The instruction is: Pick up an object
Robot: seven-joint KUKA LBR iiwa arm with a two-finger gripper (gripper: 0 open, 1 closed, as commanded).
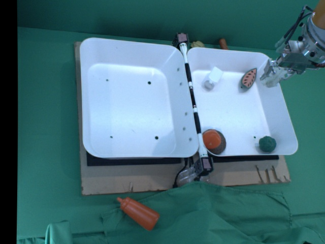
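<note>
Tool (272,77) hangs over the right bin's (238,131) far right rim, fingers parted, nothing between them. Nearest candidate: watermelon slice (248,79), just beside the tool toward the view's left, leaning on the bin's far wall, long axis running up-right to down-left. In my judgement, a short leftward shift and descent would reach it.
</note>
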